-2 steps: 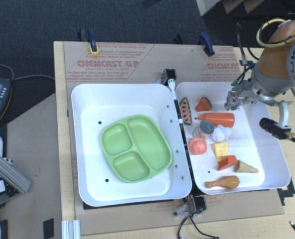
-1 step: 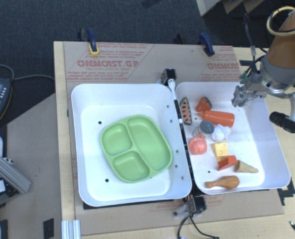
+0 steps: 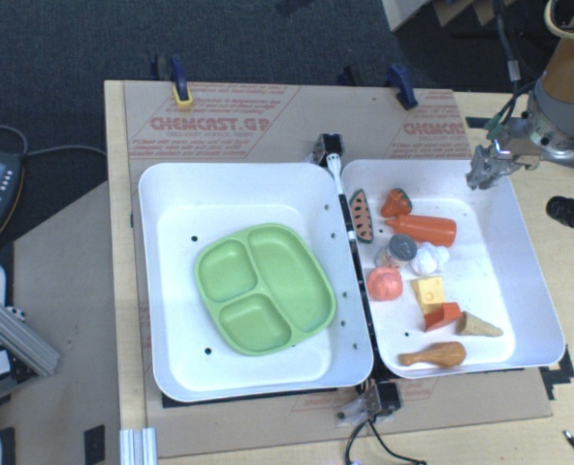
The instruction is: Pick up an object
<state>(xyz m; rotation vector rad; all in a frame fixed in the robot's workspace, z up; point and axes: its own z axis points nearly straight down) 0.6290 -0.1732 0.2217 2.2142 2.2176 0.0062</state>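
Two white bins sit side by side on the bench, and the right bin [image 3: 529, 260] serves as the landmark here. To its left, the left bin [image 3: 166, 260] holds a green divided plate [image 3: 263, 289] lying flat near its middle.

Inside the right bin lies a cluster of toy food. A watermelon slice [image 3: 361, 215] rests against its left wall, near the far end. Just right of that sit a small orange-red piece [image 3: 396, 201] and an orange carrot [image 3: 425, 228] lying crosswise. Nearer the bin's middle are a grey round piece [image 3: 401, 248], a white lumpy piece [image 3: 430, 258] touching it, and a pink round piece [image 3: 385, 284] by the left wall. Toward the near end lie a yellow block [image 3: 428, 291], a red block [image 3: 442, 315], a tan wedge [image 3: 480, 326] and a brown drumstick [image 3: 434, 356].

The gripper [image 3: 481, 174] hangs over the bin's far right corner, well apart from all the food. Nothing is seen between its fingers; whether they are spread or closed cannot be told.
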